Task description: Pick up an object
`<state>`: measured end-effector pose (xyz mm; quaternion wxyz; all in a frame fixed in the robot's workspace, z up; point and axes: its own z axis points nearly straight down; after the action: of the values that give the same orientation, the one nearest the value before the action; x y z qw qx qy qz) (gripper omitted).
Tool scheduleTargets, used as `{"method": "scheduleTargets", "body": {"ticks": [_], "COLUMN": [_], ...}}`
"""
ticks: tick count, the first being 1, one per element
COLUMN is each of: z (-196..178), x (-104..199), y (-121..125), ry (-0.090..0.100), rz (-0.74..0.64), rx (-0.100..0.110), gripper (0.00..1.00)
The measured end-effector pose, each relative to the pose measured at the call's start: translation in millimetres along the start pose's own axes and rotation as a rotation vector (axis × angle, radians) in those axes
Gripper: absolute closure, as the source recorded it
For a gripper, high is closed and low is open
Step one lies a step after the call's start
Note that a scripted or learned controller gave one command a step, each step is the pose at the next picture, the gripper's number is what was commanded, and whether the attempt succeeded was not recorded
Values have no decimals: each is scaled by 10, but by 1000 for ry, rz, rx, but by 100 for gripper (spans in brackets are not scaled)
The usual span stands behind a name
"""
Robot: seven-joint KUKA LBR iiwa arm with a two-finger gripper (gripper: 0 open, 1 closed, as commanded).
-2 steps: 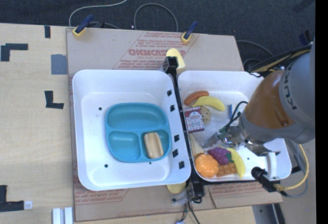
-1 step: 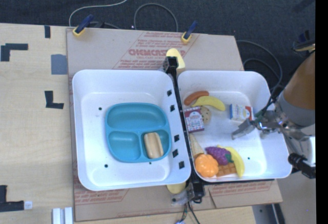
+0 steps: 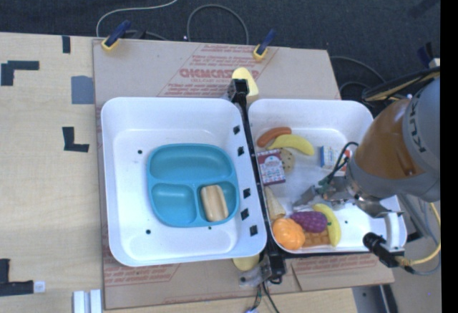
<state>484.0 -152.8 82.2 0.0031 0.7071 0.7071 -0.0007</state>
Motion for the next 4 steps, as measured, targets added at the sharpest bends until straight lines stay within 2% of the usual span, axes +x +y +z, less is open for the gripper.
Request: {"method": "scheduleTargets", "body": {"ticks": [1,2,3,4], "z": [-152,-785,-749,-139], "x": [-21,-285,-272,213], "y": [18,49,40,1145], "ry": [0,3,5,-6], "rz": [2,0,0,7], "rx": [-4,0,4,-5], "gripper": [100,100,0,0]}}
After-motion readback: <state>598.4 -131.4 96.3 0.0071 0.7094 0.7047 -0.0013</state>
